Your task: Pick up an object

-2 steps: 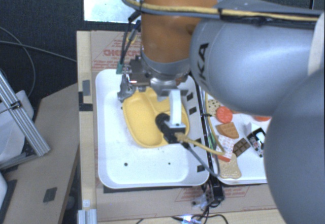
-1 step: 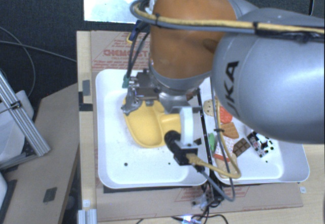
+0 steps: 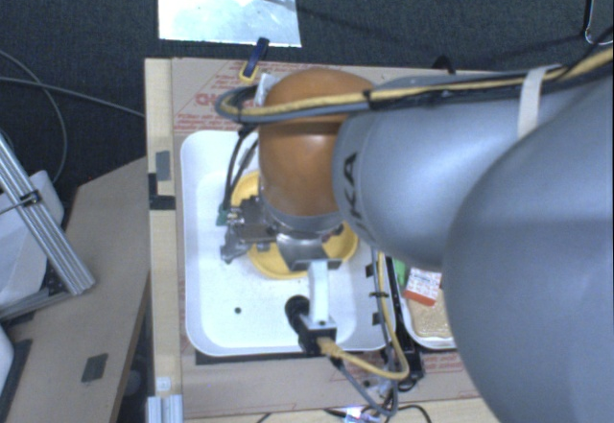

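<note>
Cardboard sheet (image 3: 206, 90) under white bin (image 3: 206, 220); dark carpet (image 3: 77, 9) around.

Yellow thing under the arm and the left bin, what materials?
Yellow object: looks like smooth plastic, matte, evenly coloured; mostly hidden by the arm, so shape and material stay uncertain. Left bin: white, smooth, rounded corners, slight sheen; probably moulded plastic.

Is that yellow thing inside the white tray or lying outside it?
Inside. The yellow thing lies on the floor of the left white tray, mostly hidden beneath the arm's wrist.
</note>
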Robot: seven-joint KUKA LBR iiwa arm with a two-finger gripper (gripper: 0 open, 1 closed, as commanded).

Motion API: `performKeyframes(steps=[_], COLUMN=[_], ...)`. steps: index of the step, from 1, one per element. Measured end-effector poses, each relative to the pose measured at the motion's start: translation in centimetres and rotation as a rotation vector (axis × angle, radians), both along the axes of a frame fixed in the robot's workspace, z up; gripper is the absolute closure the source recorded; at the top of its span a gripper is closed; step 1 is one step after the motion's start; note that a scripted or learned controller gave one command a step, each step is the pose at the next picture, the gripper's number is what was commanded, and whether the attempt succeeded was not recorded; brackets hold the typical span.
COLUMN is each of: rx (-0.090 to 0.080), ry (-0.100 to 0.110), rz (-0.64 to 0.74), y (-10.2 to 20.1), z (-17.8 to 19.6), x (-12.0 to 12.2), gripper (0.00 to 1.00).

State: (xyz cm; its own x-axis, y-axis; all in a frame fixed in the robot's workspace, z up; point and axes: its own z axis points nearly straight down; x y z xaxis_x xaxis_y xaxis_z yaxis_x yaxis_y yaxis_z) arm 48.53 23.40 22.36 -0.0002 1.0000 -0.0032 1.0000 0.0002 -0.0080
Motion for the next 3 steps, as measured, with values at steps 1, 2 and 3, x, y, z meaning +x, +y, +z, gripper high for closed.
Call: performKeyframes(steps=[1, 2, 3], rx=[0.010, -0.003, 0.001], ry=[-0.019, 0.006, -0.018], rz=[0.004, 0.000, -0.006], y=[0.1, -0.1, -6.0], z=[11.6, -10.1, -9.0], x=[0.3, -0.2, 11.7], gripper=[0.00, 0.00, 0.00])
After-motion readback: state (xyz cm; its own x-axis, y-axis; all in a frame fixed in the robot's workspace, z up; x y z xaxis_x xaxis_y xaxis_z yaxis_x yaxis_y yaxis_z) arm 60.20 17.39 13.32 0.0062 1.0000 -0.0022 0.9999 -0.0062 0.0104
